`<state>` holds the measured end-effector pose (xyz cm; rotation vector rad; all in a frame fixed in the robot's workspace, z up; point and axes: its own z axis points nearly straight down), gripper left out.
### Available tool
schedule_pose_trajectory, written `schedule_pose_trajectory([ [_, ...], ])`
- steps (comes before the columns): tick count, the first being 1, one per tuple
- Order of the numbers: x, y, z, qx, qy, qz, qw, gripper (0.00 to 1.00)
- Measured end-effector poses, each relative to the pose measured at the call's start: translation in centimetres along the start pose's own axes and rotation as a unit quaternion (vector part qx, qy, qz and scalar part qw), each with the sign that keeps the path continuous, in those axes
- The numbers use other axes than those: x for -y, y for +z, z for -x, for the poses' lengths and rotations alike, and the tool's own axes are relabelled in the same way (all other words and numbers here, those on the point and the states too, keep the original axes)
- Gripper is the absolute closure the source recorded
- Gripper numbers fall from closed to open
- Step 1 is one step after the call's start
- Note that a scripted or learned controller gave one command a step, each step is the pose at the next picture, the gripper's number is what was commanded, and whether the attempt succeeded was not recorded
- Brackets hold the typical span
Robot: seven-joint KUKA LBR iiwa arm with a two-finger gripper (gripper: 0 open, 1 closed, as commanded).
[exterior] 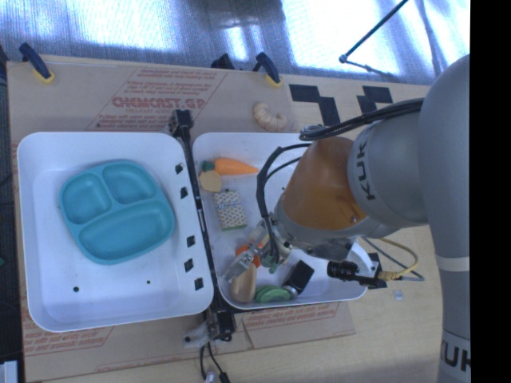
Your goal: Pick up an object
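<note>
Grey arm [415,166] hangs over the right bin [239,146], its gripper [254,258] low among a carrot [235,166], a patterned block [231,209] and a green piece [274,294].

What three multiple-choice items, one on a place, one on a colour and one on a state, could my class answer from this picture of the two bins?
1. Where does the blue tray lie?
A. left bin
B. right bin
C. on the cardboard

2. What colour is the carrot?
A. purple
B. orange
C. white

3. Where is the hand?
A. over the left bin
B. off the bench
C. low in the right bin

Answers: 1 A, the tray lies on the left bin's floor; 2 B, its body is orange; 3 C, it sits among the toys at that bin's near end.
</note>
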<state>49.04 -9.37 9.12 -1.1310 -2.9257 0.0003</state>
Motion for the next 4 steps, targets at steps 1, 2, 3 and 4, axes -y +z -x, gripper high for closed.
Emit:
schedule_pose_trajectory([
  [1,0.7,0.0,-0.6,-0.002,-0.139,-0.001,0.9904,0.00],
  [2,0.6,-1.0,-0.6,-0.002,-0.140,-0.001,0.9901,1.00],
  [3,-3.8,-17.7,-0.4,0.004,-0.325,0.000,0.9457,1.00],
  [4,-1.9,-14.2,-3.6,0.002,-0.481,-0.001,0.8767,1.00],
])
